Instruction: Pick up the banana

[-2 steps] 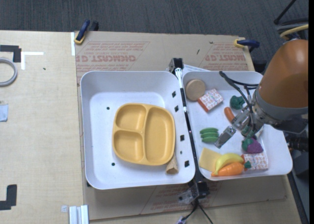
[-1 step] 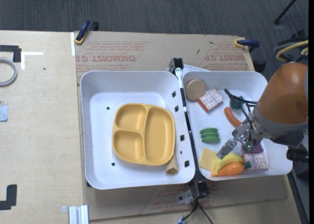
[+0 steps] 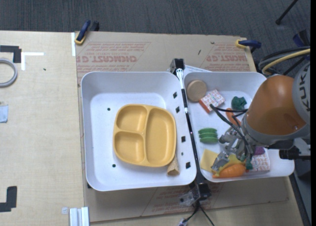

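— Over the right bin's (image 3: pixel 276 171) near edge, where was the gripper (image 3: pixel 228 158)?
— Low above a yellow piece, likely the banana (image 3: pixel 219 163), beside an orange carrot (image 3: pixel 231 171).
— Its fingers?
— Couldn't tell. The yellow tray (image 3: pixel 145 135) lay in the left bin (image 3: pixel 94 121).

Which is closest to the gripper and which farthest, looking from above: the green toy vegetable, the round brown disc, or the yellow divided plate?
Measured from the gripper, low in the right bin:
1. Green toy vegetable, just to its left in the same bin.
2. Round brown disc, at the top of the right bin, clearly farther.
3. Yellow divided plate, over in the left bin, farthest.
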Robot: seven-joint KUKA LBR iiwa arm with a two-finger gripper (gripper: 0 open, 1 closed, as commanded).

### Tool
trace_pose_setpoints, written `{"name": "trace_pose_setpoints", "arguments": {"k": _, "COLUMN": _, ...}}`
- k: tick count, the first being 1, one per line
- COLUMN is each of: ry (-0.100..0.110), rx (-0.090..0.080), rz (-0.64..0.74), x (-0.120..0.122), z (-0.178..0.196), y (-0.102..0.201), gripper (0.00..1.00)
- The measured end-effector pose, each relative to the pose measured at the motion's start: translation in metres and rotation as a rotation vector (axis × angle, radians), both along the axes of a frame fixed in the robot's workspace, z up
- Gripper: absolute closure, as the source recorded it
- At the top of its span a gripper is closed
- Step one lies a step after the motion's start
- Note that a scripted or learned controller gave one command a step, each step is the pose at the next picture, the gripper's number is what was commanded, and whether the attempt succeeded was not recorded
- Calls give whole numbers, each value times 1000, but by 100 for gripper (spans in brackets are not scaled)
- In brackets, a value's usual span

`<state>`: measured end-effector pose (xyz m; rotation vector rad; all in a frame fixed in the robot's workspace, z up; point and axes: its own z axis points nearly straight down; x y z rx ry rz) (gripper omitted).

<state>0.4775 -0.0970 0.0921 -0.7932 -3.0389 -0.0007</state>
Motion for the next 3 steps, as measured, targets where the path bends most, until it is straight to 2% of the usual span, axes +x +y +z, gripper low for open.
{"name": "trace_pose_setpoints", "arguments": {"k": 1, "ry": -3, "rx": 0, "rz": -4, "x": 1, "z": 10, "y": 0, "gripper": 100}}
{"name": "trace_pose_setpoints", "arguments": {"k": 2, "ry": -4, "rx": -1, "rz": 125, "x": 1, "z": 100, "y": 45, "gripper": 100}}
{"name": "trace_pose_setpoints", "arguments": {"k": 3, "ry": -4, "rx": -1, "rz": 125, "x": 1, "z": 100, "y": 45, "gripper": 0}}
